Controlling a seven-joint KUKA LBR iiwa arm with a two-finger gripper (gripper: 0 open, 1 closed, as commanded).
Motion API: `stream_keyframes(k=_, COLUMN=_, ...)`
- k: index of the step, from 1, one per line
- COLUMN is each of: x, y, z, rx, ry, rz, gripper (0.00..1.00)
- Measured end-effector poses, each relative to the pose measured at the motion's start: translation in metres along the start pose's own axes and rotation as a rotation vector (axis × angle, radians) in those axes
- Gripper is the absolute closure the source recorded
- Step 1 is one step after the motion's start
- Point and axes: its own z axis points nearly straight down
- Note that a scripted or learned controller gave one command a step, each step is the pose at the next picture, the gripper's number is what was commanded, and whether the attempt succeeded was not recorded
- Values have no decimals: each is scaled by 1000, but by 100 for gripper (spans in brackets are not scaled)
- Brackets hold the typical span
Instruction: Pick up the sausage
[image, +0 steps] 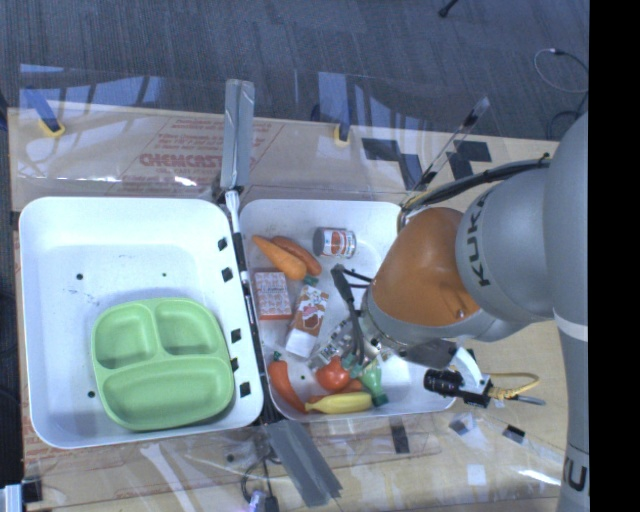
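Holding the grey two-finger gripper (350, 345) low in the crowded right-hand shallow white bin (400, 215), near the round red tomato (333, 377), probably lining up on the curved reddish-brown sausage (283, 386) lying by the bin's front left wall beside the yellow banana (340, 403); not showing whether clenched or released.

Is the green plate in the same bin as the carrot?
No, the green plate lies in the left bin; the carrot lies in the right bin.
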Motion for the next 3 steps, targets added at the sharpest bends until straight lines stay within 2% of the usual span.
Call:
stream_keyframes(k=1, x=-1, y=-1, z=-129, rx=-1, ry=-4, rz=107, gripper=100)
stream_keyframes(k=2, x=6, y=5, z=-120, rx=0, ry=-1, rz=233, gripper=100)
stream_keyframes(k=3, x=-32, y=28, z=-270, rx=-2, ry=-5, rz=-11, gripper=100)
